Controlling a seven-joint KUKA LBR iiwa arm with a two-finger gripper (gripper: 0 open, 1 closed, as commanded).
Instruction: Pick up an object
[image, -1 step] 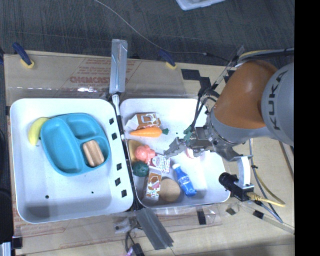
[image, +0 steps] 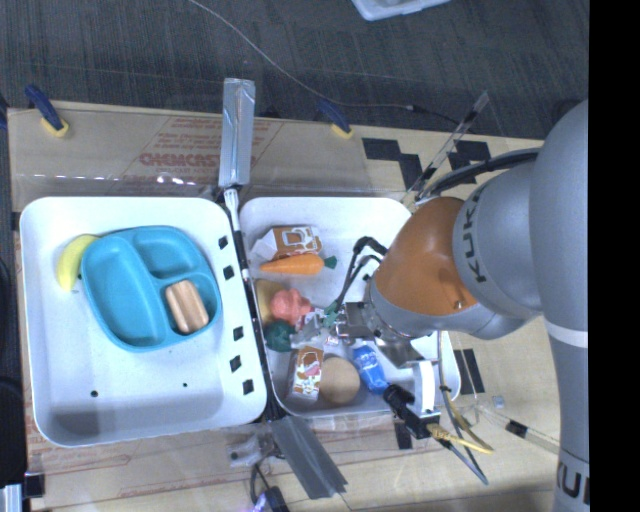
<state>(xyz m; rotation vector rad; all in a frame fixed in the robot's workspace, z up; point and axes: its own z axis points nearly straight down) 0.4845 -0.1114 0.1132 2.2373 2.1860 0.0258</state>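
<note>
Left bin (image: 40, 330) holds a blue tray (image: 135, 290), bread roll (image: 186, 305) and banana (image: 68, 262). Right bin (image: 330, 208) holds a carrot (image: 292, 265), carton (image: 294, 240) and bottle (image: 369, 368). Whether the gripper (image: 335, 322) grips anything, I cannot tell.

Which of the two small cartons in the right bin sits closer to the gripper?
The lower carton, beside the brown ball, just below the gripper. The other carton lies at the bin's far end, beyond the carrot.

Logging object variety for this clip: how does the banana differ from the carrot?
The banana is yellow and curved; the carrot is orange and straight. The banana lies in the left bin, tucked against the blue tray; the carrot lies in the right bin among other items. Both look like toy food.
</note>
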